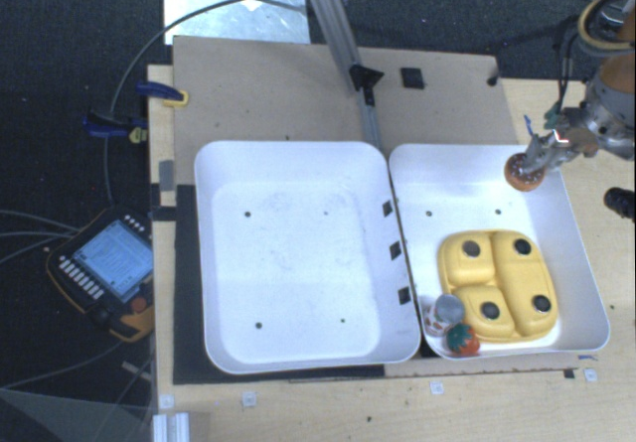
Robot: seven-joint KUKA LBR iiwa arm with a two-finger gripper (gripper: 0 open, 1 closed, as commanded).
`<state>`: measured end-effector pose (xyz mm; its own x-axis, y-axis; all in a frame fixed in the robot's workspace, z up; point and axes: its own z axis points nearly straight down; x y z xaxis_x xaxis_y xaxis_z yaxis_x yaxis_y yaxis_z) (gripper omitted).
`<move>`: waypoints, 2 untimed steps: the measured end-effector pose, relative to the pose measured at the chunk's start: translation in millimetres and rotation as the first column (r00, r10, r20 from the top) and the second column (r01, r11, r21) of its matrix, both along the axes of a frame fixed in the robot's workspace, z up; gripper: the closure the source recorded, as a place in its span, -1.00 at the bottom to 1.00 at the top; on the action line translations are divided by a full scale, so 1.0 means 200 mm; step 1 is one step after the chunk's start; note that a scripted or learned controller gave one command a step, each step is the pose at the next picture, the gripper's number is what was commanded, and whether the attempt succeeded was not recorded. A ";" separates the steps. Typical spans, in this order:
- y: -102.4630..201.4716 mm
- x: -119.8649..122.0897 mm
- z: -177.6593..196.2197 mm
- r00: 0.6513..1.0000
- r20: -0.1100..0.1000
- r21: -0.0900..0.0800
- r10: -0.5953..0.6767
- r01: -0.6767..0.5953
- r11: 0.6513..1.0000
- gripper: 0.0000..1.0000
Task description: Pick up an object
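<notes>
Camera view: gripper [538, 150] grasping round brown object [523, 175] w/ no clear long axis, over right bin [586, 261].

Teach pendant [104, 269] left of bench

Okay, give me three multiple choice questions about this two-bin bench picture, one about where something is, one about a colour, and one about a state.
1. Where does the yellow tray lie?
A. in the left bin
B. in the right bin
C. on the floor

2. What colour is the small round object under the pincer?
A. brown
B. blue
C. white

3. How does the yellow tray stand with respect to the pincer?
A. gripped by it
B. lifted above the bin
C. resting in the bin, apart from it

Answers: 1 B, it sits in the right bin, near the front. 2 A, it looks brown against the white wall. 3 C, the pincer is at the far right corner, well away from the tray.
</notes>
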<state>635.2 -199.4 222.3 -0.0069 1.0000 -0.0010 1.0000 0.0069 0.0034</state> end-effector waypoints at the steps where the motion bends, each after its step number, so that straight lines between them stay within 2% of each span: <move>1: 0.28 -0.11 -0.01 1.000 -0.003 0.002 0.002 -0.002 1.000 1.00; 2: 0.55 -0.14 0.04 1.000 -0.002 0.002 0.002 -0.002 1.000 1.00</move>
<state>607.2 -89.4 229.8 -0.0088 1.0000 0.0011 1.0000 0.0088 0.0018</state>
